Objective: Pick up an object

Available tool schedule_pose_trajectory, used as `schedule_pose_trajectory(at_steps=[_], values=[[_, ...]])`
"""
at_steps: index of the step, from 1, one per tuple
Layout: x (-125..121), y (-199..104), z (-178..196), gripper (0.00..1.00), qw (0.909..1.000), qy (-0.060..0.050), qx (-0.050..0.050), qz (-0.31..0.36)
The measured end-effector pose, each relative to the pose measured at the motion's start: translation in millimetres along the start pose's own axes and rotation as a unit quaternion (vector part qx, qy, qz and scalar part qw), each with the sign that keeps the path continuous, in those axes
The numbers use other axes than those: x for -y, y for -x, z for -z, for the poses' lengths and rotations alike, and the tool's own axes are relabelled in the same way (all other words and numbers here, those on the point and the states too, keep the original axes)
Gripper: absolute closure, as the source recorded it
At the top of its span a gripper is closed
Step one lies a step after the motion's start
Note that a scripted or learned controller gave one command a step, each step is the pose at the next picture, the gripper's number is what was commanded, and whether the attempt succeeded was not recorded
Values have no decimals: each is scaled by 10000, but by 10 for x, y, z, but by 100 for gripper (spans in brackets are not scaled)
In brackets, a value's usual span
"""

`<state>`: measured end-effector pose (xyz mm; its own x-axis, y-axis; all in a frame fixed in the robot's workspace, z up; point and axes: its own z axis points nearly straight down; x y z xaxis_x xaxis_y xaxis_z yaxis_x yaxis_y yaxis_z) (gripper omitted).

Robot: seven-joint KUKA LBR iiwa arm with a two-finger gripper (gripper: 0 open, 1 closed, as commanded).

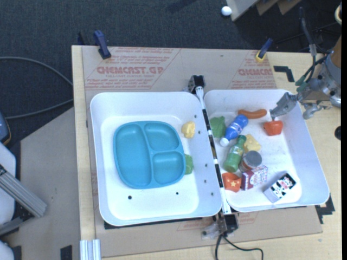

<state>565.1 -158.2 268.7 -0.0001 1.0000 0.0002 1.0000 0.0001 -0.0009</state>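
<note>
With our grey two-finger gripper (pixel 282 106) poised above the small red plastic toy (pixel 274 127) near the right white bin's (pixel 314 156) far wall, jaw state impossible to tell, we risk nudging the orange sausage-shaped toy (pixel 252 113) just beside it.

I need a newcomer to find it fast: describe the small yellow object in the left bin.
Start at the left bin, which holds a blue divided tray. Off the tray's upper right corner, near the wall shared with the right bin, lies the small yellow object. The only other loose piece is a green object lower down.
</note>
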Motion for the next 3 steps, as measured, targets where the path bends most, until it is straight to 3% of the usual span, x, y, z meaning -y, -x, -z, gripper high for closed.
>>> schedule_pose_trajectory(at_steps=[1, 2, 3], values=[[-131, 118, -974, 0, 10000, -6, -2, -2], [-156, -468, -1844, 0, 10000, 1, -2, 3], [12, -584, -1843, 0, 10000, -6, -4, -3]])
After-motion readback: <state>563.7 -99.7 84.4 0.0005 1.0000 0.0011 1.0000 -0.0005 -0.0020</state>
